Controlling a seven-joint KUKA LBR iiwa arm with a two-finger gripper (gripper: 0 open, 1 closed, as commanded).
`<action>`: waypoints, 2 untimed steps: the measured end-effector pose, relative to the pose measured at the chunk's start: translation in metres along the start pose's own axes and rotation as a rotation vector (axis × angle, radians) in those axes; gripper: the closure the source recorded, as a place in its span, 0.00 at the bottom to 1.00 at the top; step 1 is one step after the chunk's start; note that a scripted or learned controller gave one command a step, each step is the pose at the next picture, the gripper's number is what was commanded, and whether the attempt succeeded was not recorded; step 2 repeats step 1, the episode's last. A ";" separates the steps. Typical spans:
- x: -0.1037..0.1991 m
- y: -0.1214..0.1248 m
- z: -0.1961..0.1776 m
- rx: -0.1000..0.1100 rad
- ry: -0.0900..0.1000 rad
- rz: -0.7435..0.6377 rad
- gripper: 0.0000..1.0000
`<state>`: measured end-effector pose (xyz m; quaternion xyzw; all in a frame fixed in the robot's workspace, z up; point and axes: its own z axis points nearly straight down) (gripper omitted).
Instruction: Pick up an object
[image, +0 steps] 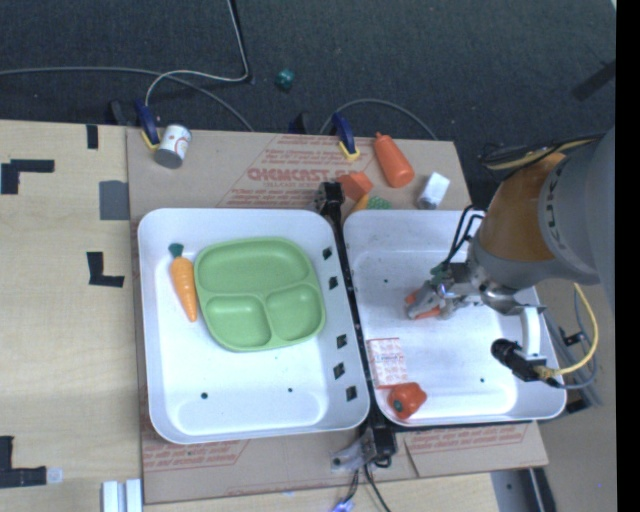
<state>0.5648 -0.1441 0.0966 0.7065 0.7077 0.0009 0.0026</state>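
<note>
Gripper (425, 303) sat low in right bin (480, 225), near its centre; finger state unclear. Small orange-red obj (427, 313) lay touching its tips. Toy carrot (183, 285) lay by left bin's (250, 420) left edge.

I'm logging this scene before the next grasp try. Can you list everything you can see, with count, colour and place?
bins: 2, white, side by side on the bench
divided plate: 1, green, left bin
toy carrot: 1, orange, left bin, beside the plate
patterned card: 1, white and red, right bin
red toy: 1, right bin's near edge
orange bottle: 1, behind the bins
small can: 1, white, behind the left bin
gripper: 1, over the right bin
</note>
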 end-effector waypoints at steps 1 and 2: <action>0.089 0.016 -0.088 0.005 0.003 -0.001 1.00; 0.089 0.016 -0.088 0.005 0.003 -0.001 1.00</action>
